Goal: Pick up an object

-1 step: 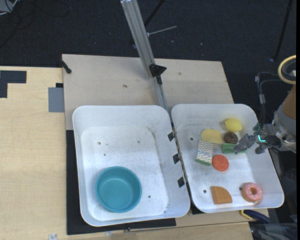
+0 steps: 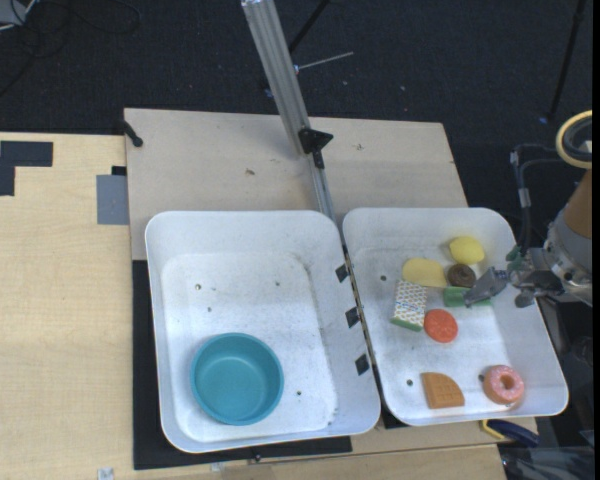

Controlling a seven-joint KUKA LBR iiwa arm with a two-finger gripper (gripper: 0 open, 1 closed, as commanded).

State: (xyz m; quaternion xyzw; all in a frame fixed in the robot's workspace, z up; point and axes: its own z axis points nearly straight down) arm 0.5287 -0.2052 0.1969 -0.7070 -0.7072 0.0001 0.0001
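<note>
The right bin (image 2: 540, 363) holds several small objects: a yellow lemon (image 2: 467, 249), a yellow piece (image 2: 424, 271), a brown doughnut (image 2: 462, 275), a green-and-white checked block (image 2: 410, 305), a red-orange round piece (image 2: 440, 325), an orange wedge (image 2: 442, 390) and a pink doughnut (image 2: 503, 384). My gripper (image 2: 492, 287) reaches in over the bin's right wall and hangs just right of the brown doughnut. A small green piece (image 2: 456, 296) lies just left of its tip and is partly hidden by it. I see nothing held.
The left bin (image 2: 170, 233) holds a teal bowl (image 2: 237, 377) at its front. A metal post (image 2: 283, 78) slants up from behind the gap between the bins. Black clips (image 2: 352, 316) sit along the seam between the bins.
</note>
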